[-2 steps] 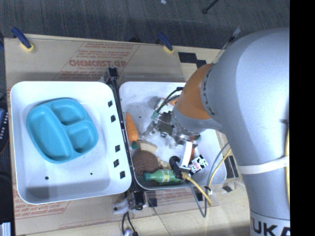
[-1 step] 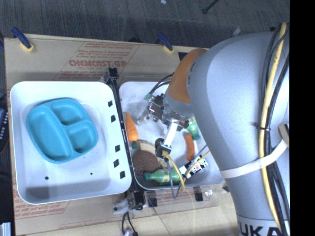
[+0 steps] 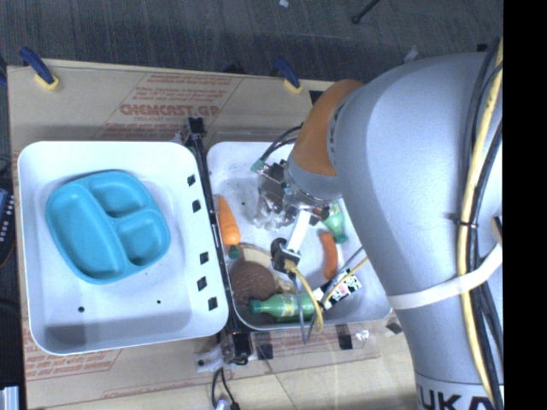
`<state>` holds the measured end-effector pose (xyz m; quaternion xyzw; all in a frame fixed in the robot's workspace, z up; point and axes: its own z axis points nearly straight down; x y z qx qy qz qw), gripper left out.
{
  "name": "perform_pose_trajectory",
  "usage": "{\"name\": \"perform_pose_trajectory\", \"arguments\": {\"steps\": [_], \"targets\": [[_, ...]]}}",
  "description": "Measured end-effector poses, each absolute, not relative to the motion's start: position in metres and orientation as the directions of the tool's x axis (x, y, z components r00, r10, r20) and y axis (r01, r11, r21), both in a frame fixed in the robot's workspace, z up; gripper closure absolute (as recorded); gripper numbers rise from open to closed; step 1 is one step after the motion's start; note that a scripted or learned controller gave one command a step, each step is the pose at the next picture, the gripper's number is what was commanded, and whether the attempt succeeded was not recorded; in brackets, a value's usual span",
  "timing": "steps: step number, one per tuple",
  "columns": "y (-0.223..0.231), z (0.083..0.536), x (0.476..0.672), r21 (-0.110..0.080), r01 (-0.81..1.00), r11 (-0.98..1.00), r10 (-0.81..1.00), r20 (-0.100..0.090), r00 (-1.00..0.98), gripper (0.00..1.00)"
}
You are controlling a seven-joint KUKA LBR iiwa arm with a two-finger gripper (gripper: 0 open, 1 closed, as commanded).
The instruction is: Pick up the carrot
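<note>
the smooth, tapered orange carrot lies along the left wall of the right shallow white plastic bin, narrow end toward the bin's far edge. the metal two-finger gripper hangs just right of the carrot, apart from it; whether its tips are spread cannot be told. nearer in the same bin sit a rounded brown lump and a glossy green bottle. the left white bin holds a matte blue divided tray.
</note>
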<state>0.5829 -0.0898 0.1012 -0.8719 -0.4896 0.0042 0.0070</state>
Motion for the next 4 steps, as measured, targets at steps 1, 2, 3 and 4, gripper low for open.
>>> {"name": "perform_pose_trajectory", "arguments": {"steps": [1, 2, 3, 4], "targets": [[-0.089, 0.101, 0.583, -0.018, 0.855, -0.519, 0.855, -0.001, 0.519, 0.0], [-0.078, 0.193, 0.6, -0.006, 0.696, -0.718, 0.696, -0.001, 0.718, 0.0], [-0.093, 0.088, 0.624, -0.012, 0.709, -0.705, 0.709, -0.008, 0.705, 0.0], [-0.09, 0.101, 0.626, -0.019, 0.719, -0.695, 0.719, -0.007, 0.695, 1.0]]}}
